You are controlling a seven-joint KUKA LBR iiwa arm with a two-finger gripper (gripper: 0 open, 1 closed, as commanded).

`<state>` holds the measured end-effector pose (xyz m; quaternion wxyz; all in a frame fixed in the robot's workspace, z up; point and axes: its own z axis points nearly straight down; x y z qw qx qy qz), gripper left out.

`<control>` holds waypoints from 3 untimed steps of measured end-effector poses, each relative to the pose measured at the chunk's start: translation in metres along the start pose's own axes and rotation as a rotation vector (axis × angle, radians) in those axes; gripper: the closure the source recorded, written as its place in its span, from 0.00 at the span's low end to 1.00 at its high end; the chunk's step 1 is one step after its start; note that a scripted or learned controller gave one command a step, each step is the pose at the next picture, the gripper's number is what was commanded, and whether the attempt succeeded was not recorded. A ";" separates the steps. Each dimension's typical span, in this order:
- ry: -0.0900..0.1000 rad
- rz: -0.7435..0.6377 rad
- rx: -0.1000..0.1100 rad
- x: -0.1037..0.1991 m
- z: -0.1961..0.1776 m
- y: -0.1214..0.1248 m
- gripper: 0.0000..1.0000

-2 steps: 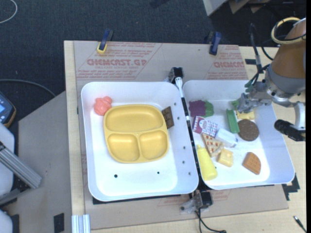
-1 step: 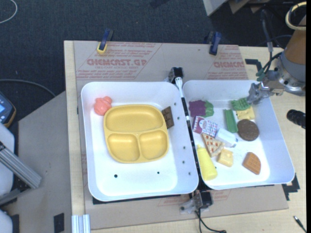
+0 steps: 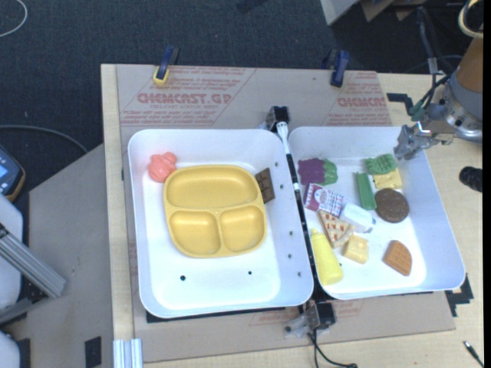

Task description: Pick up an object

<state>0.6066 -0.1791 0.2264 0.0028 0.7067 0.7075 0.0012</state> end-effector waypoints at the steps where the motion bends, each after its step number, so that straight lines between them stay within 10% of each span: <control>1: 0.004 -0.002 0.007 0.035 -0.009 -0.037 1.00; 3: 0.006 -0.003 0.010 0.123 0.010 -0.103 1.00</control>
